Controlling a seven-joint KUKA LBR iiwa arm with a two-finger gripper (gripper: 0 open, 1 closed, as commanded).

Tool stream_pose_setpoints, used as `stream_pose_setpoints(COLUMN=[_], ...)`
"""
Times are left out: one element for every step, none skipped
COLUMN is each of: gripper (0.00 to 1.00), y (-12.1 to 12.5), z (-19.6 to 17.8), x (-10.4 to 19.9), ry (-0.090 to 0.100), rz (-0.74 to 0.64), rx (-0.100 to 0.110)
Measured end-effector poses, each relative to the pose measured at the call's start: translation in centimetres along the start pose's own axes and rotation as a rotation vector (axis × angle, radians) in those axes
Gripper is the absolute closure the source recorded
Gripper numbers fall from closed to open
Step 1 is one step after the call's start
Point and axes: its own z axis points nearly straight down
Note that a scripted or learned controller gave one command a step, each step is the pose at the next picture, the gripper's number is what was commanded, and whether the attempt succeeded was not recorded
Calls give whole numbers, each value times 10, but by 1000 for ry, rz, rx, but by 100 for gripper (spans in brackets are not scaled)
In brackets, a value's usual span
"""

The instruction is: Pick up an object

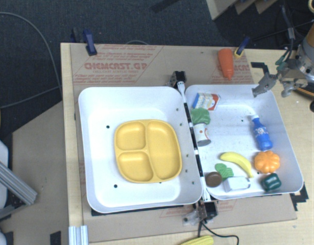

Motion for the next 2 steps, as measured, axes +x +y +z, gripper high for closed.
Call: stream_pose_setpoints(gripper=[0,0], y=[3,-29], z=[153,153], x=[-13,-14], ry=[11,9], rz=[-4,-4], rx=[4,1])
